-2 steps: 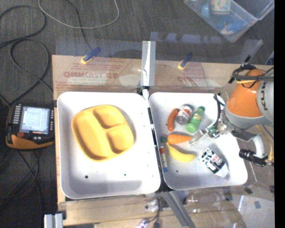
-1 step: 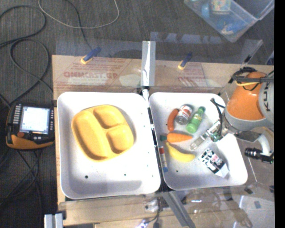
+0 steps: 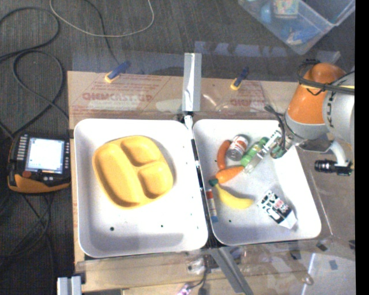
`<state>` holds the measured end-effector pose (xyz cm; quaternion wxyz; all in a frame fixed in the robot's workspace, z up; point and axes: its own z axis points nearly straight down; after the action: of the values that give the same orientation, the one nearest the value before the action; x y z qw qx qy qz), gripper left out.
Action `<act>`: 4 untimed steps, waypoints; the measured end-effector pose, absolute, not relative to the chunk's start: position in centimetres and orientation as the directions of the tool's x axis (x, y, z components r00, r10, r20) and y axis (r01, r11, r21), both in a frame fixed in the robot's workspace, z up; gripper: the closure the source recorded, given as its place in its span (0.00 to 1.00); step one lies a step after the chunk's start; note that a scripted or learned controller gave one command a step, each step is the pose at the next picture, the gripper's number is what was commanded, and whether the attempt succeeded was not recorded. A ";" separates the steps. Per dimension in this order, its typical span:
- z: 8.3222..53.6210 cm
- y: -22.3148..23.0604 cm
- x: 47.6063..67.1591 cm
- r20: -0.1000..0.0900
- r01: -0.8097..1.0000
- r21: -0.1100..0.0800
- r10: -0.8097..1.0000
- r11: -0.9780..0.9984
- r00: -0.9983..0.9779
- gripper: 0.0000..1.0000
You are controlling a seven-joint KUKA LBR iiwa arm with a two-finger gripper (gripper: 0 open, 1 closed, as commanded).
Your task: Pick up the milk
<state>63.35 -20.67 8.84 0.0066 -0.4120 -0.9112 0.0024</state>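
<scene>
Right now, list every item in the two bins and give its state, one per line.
Milk carton: lying on its side, right bin's near corner, untouched.
Banana: lying flat.
Carrot: lying flat, above the banana.
Can: tipped on its side.
Yellow tray: right side up in the left bin.
Gripper: low over the right bin's far side.

Arm (image 3: 323, 109): cut off at right edge | gripper (image 3: 275, 144): too small to tell finger state | clear box (image 3: 300, 17): cut by top edge, contents blurred | marker (image 3: 212, 201): label unreadable
</scene>
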 end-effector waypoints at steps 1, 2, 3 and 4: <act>12.3 -16.3 56.5 -0.001 0.635 0.000 0.635 0.772 -0.772 0.00; 15.8 -12.1 63.8 0.000 0.752 0.001 0.752 0.659 -0.659 0.00; 9.0 -10.9 58.1 -0.006 0.895 0.011 0.895 0.446 -0.446 0.00; 9.0 -10.6 62.6 -0.006 0.951 0.009 0.951 0.308 -0.308 0.00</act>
<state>62.63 -10.63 8.97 -0.0052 -0.5881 -0.8088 -0.0019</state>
